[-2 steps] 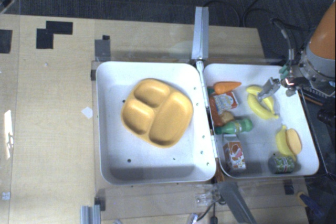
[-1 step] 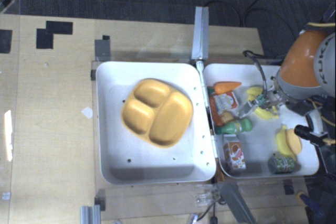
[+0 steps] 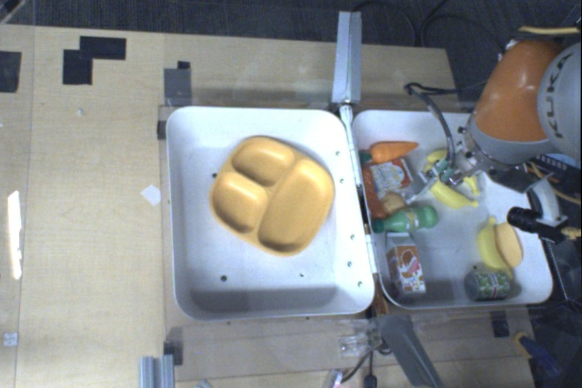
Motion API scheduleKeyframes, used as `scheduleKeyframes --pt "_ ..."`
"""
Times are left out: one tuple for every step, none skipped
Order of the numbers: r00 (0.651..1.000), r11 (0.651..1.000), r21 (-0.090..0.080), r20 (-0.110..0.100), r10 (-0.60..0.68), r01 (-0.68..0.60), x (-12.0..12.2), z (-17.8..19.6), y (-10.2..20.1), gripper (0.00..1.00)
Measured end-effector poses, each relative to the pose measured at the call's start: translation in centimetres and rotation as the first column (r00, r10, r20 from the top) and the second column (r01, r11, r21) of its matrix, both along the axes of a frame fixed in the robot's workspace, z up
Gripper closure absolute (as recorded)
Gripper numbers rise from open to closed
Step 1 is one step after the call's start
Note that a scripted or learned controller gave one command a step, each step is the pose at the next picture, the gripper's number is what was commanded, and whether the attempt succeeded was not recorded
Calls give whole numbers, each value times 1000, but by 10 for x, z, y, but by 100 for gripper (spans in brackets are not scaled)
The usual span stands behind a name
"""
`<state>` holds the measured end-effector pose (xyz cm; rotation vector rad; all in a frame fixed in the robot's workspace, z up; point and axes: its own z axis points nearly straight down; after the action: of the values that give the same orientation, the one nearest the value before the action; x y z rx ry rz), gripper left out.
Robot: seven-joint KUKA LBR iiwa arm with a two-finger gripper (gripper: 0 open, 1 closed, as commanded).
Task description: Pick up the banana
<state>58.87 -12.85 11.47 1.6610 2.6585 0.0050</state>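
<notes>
The banana (image 3: 457,195) is yellow and lies in the upper middle of the right bin (image 3: 536,291). My gripper (image 3: 438,175) hangs directly over it and hides the banana's middle, so yellow shows on both sides of the metal parts. The view does not show whether the banana is between the fingers. The grey arm with its orange band (image 3: 511,100) reaches in from the right.
The right bin also holds a carrot (image 3: 394,150), a snack packet (image 3: 386,182), a green bottle (image 3: 407,218), a small juice carton (image 3: 406,270), a dark can (image 3: 491,283) and a yellow-orange fruit (image 3: 501,245). A yellow three-part tray (image 3: 273,194) lies in the left bin (image 3: 195,286).
</notes>
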Motion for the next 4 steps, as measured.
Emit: scheduleKeyframes --pt "1000 1000 0 8 1 -1 2 12 0 100" --pt "960 960 3 -1 -279 279 -12 117 76 100" --pt "960 960 3 -1 -278 278 -12 117 76 0" --pt "974 974 2 -1 -227 227 41 144 99 0"
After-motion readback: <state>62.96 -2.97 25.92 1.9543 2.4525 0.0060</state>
